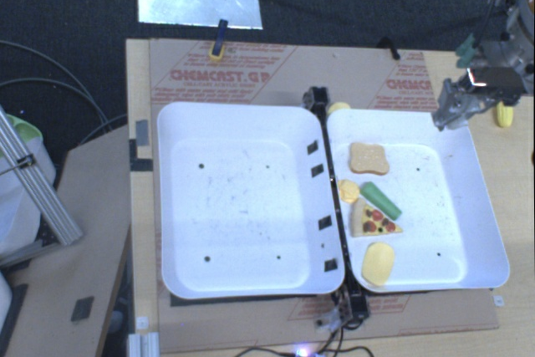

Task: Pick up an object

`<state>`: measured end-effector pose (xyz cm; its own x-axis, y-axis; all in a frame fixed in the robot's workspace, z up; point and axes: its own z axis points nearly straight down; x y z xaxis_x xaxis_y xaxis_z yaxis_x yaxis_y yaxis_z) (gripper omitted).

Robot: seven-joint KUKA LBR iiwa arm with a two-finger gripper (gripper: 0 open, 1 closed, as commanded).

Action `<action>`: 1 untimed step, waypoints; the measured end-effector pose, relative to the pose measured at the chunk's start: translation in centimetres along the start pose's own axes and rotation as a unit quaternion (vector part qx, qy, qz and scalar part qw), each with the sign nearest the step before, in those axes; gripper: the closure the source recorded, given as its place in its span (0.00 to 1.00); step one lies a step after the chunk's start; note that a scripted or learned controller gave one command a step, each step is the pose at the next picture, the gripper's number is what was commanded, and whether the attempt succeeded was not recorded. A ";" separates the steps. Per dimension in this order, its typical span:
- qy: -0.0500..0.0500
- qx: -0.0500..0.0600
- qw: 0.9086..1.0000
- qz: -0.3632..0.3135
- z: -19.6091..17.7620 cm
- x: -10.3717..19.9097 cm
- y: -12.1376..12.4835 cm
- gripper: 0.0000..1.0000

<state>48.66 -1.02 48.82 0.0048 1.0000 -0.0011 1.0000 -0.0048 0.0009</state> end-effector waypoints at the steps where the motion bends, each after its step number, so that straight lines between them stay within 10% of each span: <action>1: 0.002 0.000 1.000 -0.008 2.4 8.3 0.0 1.00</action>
